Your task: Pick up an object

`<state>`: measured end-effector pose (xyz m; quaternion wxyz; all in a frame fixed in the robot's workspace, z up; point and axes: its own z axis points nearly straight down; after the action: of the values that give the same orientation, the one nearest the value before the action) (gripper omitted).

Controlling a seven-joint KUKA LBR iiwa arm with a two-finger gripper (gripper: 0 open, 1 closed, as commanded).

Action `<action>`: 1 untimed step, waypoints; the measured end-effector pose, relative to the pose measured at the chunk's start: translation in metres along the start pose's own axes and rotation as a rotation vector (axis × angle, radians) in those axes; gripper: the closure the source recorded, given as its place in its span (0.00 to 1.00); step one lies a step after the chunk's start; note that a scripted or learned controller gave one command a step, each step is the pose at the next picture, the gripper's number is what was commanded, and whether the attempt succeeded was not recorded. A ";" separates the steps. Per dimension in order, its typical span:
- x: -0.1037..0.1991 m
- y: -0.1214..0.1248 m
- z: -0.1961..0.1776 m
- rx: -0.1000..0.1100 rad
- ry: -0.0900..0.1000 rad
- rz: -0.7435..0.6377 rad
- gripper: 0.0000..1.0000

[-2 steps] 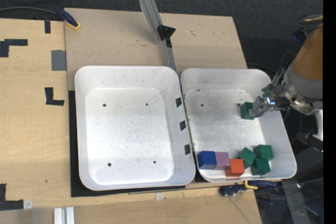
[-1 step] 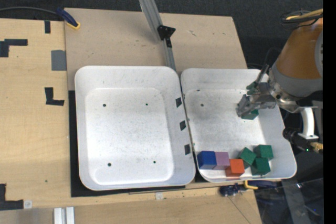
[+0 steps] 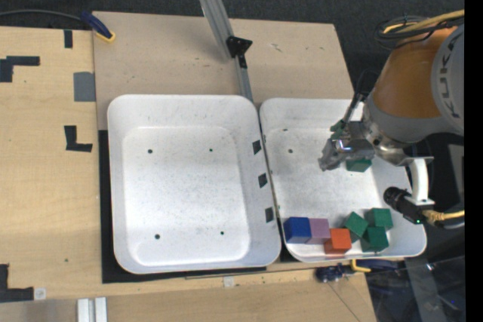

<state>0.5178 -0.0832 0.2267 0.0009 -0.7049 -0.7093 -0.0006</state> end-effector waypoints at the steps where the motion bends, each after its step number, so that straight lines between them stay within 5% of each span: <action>1: 0.050 0.008 -0.004 0.001 0.000 -0.001 1.00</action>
<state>0.5256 -0.0328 0.2305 0.0013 -0.7046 -0.7096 -0.0002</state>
